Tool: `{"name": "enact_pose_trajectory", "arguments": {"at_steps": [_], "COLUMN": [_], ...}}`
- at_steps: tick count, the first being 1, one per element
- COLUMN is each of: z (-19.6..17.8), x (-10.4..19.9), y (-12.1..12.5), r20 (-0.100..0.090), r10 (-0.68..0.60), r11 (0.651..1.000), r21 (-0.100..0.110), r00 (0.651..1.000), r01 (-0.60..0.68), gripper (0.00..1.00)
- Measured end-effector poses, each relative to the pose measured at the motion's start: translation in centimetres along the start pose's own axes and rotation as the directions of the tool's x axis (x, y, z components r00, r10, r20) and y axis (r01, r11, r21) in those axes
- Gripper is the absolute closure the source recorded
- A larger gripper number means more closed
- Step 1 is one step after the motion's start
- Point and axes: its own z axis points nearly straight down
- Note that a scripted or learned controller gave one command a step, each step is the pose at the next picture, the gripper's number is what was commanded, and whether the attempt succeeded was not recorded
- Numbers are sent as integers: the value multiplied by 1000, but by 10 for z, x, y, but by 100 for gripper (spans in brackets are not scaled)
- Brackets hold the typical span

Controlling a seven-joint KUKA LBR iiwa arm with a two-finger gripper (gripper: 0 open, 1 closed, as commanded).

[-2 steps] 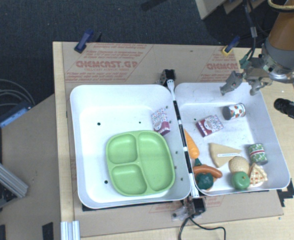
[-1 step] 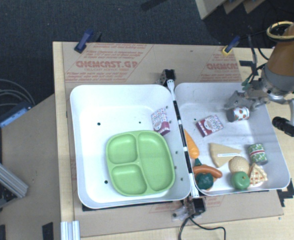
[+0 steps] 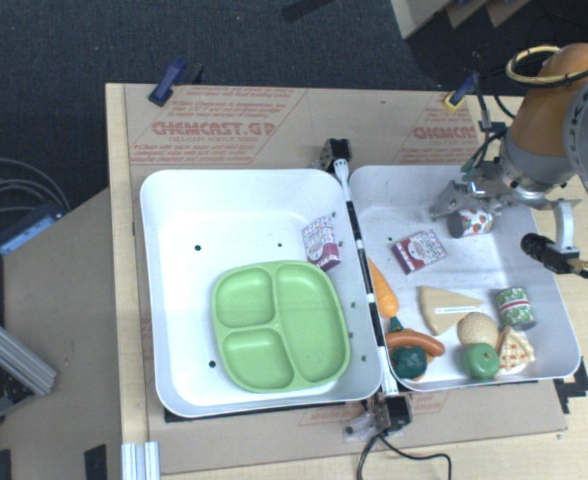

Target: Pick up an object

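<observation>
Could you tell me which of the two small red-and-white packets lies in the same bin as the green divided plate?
The red-and-white packet just above the green divided plate, in the left bin. The other packet lies in the right bin.

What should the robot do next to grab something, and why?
Probably lower a little and close on the small can. The gripper sits right over it in the right bin, and nothing shows as held yet. The red packet lies just beside it, so a straight drop looks safest.
</observation>
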Motion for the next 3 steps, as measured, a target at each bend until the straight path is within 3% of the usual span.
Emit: {"name": "enact_pose_trajectory", "arguments": {"at_steps": [1,2,3], "z": [-11,-54,-96], "x": [-1,70,142], "y": [1,-49,-118], "r20": [2,-11,-11], "r10": [0,0,0], "r11": [1000,1000,1000], "r21": [-3,17,19], "r00": [1000,1000,1000], "r01": [0,0,0], "gripper": [100,100,100]}}
